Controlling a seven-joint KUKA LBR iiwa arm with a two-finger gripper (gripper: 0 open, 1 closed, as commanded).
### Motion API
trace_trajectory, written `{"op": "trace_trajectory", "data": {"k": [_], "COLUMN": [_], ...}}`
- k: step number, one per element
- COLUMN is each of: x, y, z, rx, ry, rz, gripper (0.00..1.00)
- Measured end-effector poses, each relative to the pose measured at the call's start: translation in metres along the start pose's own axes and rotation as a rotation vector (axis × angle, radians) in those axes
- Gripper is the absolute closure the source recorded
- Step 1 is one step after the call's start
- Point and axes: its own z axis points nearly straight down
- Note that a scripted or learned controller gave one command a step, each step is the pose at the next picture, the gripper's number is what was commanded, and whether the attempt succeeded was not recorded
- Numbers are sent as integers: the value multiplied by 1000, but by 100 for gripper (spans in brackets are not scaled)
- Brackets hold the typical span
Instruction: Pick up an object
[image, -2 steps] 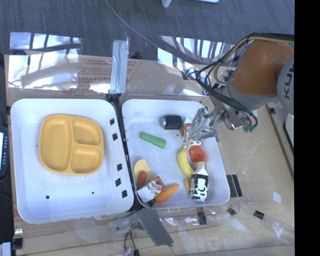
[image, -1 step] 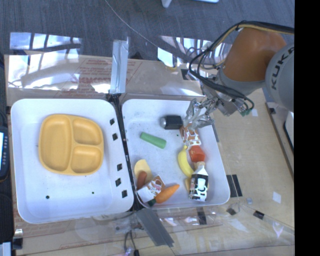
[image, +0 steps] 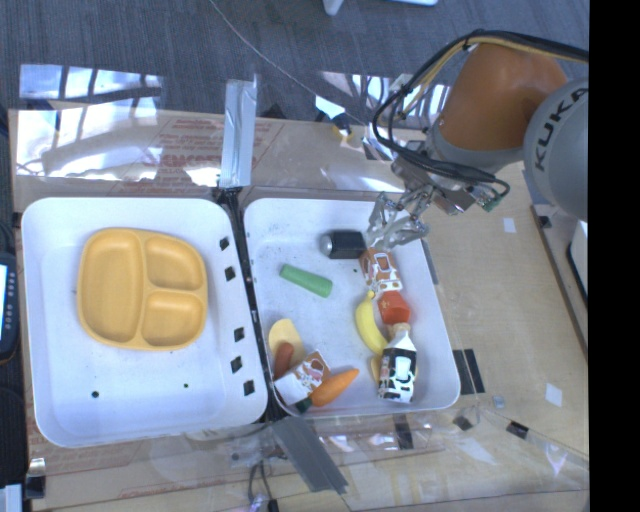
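End effector (image: 392, 232) spread, holding nothing, low over right bin (image: 268, 225), between black cylinder (image: 343, 243) and small carton (image: 379, 268). Banana (image: 368, 325) nearby.

Left bin with a divided plate, on a brown desk.

A yellow three-compartment plate (image: 143, 288) lies flat in the left white bin (image: 60, 400), toward its upper middle. A strip of grey tape (image: 237, 130) runs up the desk (image: 500, 300) from where the two bins meet. Dark carpet (image: 120, 35) lies beyond.
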Motion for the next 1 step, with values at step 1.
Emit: {"op": "trace_trajectory", "data": {"k": [1], "x": [-5], "y": [102], "z": [13], "rx": [2], "ry": [-1], "rz": [247], "gripper": [100]}}
